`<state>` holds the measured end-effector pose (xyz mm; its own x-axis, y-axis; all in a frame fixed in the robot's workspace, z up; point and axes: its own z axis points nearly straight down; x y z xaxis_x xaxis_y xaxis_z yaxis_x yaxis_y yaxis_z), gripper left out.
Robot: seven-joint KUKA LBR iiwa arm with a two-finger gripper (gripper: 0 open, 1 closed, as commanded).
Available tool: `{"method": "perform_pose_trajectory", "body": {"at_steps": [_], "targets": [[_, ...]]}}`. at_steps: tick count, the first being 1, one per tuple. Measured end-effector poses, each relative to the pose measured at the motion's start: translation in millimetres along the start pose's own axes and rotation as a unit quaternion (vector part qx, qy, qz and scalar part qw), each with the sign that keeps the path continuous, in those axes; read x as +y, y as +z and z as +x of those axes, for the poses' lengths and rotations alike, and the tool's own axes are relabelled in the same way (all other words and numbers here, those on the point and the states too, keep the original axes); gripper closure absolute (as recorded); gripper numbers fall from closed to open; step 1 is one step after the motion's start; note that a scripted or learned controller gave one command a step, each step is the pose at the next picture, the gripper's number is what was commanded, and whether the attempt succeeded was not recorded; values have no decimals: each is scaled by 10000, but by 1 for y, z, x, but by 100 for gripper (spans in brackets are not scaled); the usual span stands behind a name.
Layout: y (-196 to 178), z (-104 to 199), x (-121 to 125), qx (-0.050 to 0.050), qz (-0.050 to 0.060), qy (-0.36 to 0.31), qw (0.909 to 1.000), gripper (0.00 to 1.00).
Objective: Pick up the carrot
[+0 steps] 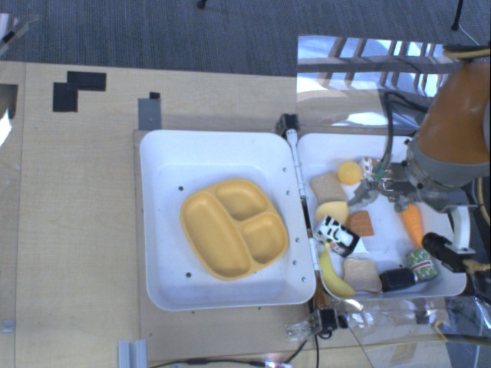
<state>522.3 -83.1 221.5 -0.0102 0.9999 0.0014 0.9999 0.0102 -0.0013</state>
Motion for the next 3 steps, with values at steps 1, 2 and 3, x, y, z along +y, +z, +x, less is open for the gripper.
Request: {"method": "perform_pose_trajectory", "body": {"at_steps": [1, 2, 3], "targets": [[-56, -62, 17, -32, -40, -835, 9965, 0], [91, -124, 26, 3, 43, -987, 9951, 0], [133, -123, 46, -17, -37, -1310, 9914, 0]]}}
